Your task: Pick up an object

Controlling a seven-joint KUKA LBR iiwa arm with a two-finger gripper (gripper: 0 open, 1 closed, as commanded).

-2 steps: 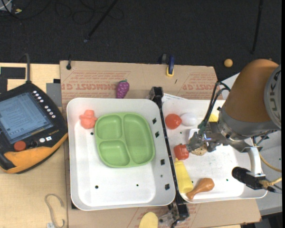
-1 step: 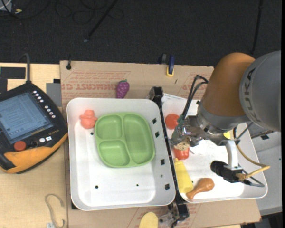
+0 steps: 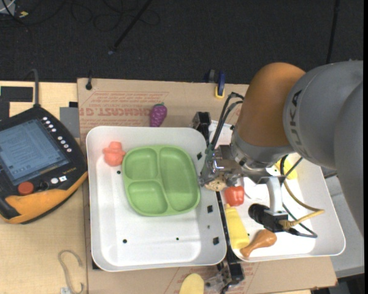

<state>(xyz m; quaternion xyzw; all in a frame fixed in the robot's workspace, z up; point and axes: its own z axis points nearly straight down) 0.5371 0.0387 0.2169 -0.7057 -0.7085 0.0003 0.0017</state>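
Pincer [image 3: 213,177] sits low at the inner edge of the right bin [image 3: 322,228], right by the divide between the two bins. Spread or pressed together? Cannot tell from this angle, because the grey arm [image 3: 319,115] and its orange band hang over it. Nothing can be seen gripped.

Just beside it in the right bin lies a small red piece [image 3: 234,195]. A yellow block [image 3: 236,225] is next toward the front, then a tan drumstick-shaped toy [image 3: 258,242] near the front rim.

Over in the left bin [image 3: 147,247], a green divided plate [image 3: 161,180] lies flat in the middle, with a pink toy [image 3: 113,154] at its far-left corner.

Outside the bins, a purple thing [image 3: 158,114] rests on the cardboard behind. A yellow thing [image 3: 192,283] sits at the front of the worktop [image 3: 43,250], and a control pendant [image 3: 30,158] lies off to the left.
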